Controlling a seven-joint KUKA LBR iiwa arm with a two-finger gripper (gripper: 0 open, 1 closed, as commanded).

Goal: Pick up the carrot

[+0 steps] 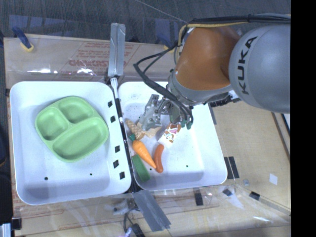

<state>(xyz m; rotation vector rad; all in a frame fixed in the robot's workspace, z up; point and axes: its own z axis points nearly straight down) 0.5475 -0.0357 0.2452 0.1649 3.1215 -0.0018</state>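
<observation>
Looming largest at the top right, the grey KUKA arm (261,65) with its orange band is seen reaching in over the right bin (207,157). Below the band, black cables are looped down past the wrist to the gripper (160,113), which is held low over the back half of that bin, above a small cluster of items. How far the hand is open cannot be told — the metal parts are tangled with what lies beneath them, and nothing is clearly seen in its grasp.

The carrot (143,153) is found in the right bin, near its left wall, lying on the floor at a slant with its leafy end toward the gripper and its tip toward the front. A reddish sausage-shaped piece (158,155) is laid just beside it on the right, and a green item (140,170) is tucked against the left wall just in front of it. A small white and red packet (170,134) is seen below the gripper, with a pale ridged piece (132,128) near the wall behind the carrot.

In the left bin (29,181), a green divided plate (72,127) is set — three compartments, tilted relative to the bin walls.
</observation>
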